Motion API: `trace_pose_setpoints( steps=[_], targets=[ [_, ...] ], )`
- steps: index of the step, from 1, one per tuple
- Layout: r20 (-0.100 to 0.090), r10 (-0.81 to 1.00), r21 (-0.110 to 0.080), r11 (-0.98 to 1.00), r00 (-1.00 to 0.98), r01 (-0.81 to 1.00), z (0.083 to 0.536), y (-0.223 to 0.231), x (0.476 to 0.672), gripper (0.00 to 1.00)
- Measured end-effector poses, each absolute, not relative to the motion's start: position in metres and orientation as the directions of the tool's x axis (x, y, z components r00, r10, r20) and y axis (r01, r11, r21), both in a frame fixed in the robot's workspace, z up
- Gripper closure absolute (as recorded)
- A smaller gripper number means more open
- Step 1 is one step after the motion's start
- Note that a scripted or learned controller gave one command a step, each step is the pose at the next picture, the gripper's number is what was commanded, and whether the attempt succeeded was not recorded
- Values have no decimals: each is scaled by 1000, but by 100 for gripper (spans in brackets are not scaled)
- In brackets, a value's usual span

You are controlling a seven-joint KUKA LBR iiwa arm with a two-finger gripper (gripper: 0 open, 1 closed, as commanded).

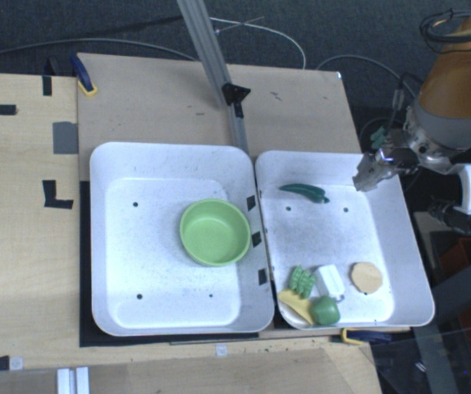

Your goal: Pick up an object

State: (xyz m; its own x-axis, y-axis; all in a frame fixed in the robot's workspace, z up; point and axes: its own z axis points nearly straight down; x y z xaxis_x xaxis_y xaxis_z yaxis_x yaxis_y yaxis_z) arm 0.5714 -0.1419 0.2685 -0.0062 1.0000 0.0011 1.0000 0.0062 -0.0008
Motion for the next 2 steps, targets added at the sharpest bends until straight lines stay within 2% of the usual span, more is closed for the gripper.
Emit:
trace_pose_setpoints(
  steps=[1, 2],
  targets=[
    [1, 1000, -1, 6, -6, 1000, 271, -93, 570, 100],
    [1, 1000, -4, 6, -6, 1000, 254, -45, 566, 100]
  ],
)
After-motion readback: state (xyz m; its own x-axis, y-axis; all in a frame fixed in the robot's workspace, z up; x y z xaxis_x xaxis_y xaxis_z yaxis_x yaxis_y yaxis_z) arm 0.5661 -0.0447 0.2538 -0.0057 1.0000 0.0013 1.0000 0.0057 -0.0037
